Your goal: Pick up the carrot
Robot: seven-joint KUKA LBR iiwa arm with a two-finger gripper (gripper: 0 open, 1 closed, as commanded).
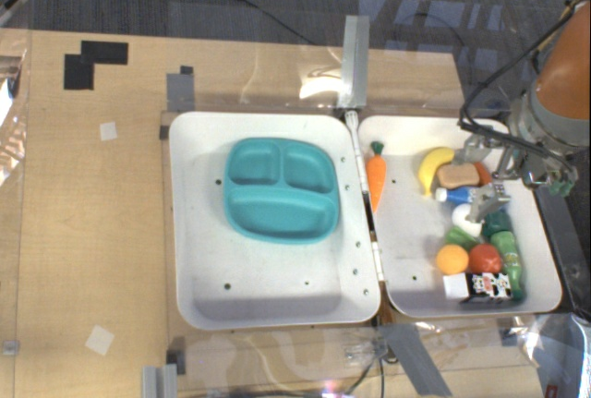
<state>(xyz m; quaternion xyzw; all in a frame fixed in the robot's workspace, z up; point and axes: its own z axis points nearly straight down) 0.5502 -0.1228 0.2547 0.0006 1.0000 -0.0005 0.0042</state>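
The carrot (376, 179) is orange with a green top. It lies lengthwise against the left wall of the right bin (406, 295), with its green end toward the back. My gripper (491, 195) hangs over the right half of that bin, above a pile of toy food. It is well to the right of the carrot and apart from it. The arm's orange band (565, 78) is at the right edge.
A teal divided plate (280, 189) sits in the left bin (199, 276). The right bin also holds a banana (432, 167), a brown bread piece (459, 174), an orange (452, 259), a red tomato (485, 258), green items (508, 248) and a black-and-white box (482, 287).
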